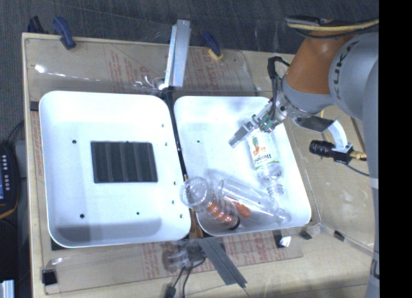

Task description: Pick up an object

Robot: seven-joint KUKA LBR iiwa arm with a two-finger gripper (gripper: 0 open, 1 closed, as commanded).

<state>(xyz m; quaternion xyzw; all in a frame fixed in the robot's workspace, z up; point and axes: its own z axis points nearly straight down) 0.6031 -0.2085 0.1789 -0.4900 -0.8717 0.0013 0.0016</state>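
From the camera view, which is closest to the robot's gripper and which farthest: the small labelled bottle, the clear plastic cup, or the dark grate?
1. Small labelled bottle, right bin, just below the gripper.
2. Clear plastic cup, right bin's lower left.
3. Dark grate, left bin.

The bench (pixel 335 226) bears two white bins (pixel 64 161) side by side.

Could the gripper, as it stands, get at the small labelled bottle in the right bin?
Probably yes: the gripper hangs just above the small bottle, whose upper side lies bare; the clear cups lie nearer the right bin's front.
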